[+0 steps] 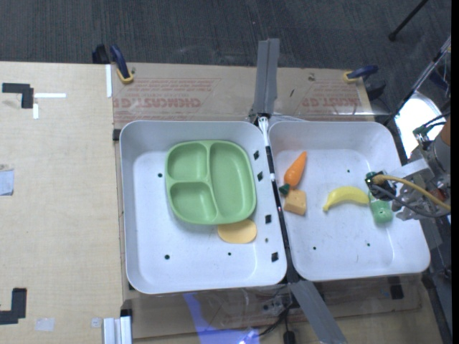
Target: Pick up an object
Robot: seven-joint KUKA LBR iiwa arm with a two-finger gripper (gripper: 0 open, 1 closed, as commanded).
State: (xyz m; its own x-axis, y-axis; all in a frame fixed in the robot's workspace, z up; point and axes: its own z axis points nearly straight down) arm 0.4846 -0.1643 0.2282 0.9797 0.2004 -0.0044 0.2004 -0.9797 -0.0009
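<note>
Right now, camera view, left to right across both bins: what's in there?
green divided plate → carrot → yellow banana → small green block, with the end effector at it on the right.

Small green block (382, 213) near right bin's right wall, just beside banana's (346, 197) tip.

Wood bench (57, 213), 2 white bins: left bin (143, 256), right bin (344, 260)
</note>
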